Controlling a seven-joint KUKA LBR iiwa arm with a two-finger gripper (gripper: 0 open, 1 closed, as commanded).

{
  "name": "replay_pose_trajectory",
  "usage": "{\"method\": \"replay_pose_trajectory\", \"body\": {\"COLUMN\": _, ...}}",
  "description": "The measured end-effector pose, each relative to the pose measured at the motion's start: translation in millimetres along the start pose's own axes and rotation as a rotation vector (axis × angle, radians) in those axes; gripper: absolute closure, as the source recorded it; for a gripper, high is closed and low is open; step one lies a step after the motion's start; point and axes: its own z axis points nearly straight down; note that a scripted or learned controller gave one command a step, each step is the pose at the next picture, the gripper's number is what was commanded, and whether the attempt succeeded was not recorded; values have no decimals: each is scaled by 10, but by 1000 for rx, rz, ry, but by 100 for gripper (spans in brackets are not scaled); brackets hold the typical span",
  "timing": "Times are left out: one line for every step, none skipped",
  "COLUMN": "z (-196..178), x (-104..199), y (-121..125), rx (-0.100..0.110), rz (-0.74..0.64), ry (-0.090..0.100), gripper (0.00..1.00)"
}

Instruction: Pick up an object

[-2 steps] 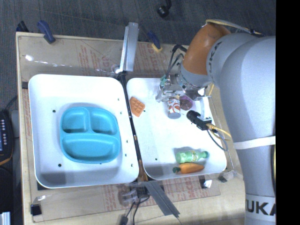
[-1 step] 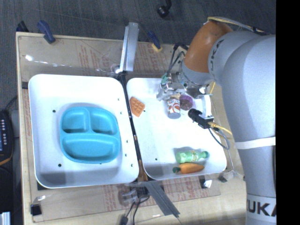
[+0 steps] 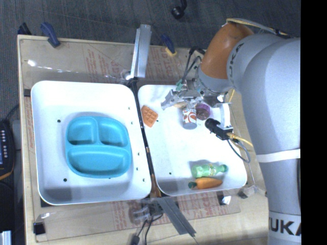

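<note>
My gripper (image 3: 176, 99) hangs over the far part of the right bin (image 3: 168, 152), its metal fingers pointing left. Just right of it lie a small can with a red and white label (image 3: 189, 118) and a purple round object (image 3: 203, 111), partly under the wrist. A waffle-like orange piece (image 3: 149, 116) leans at the bin's left wall. Near the front edge lie a green bottle (image 3: 208, 169) and an orange carrot (image 3: 208, 184). Nothing shows between the fingers.
The left bin (image 3: 46, 137) holds a blue divided plate (image 3: 98, 146). A metal divider bar (image 3: 140, 52) runs between the bins at the far side. The grey arm (image 3: 271, 96) covers the right side. Blue clamps (image 3: 49, 33) sit on the bench's far edge.
</note>
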Motion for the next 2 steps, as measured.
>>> {"method": "replay_pose_trajectory", "body": {"z": 382, "x": -371, "y": -975, "rx": 40, "rz": 10, "ry": 12, "gripper": 0}}
{"method": "replay_pose_trajectory", "body": {"z": 336, "x": -391, "y": -1690, "rx": 33, "rz": 7, "ry": 11, "gripper": 0}}
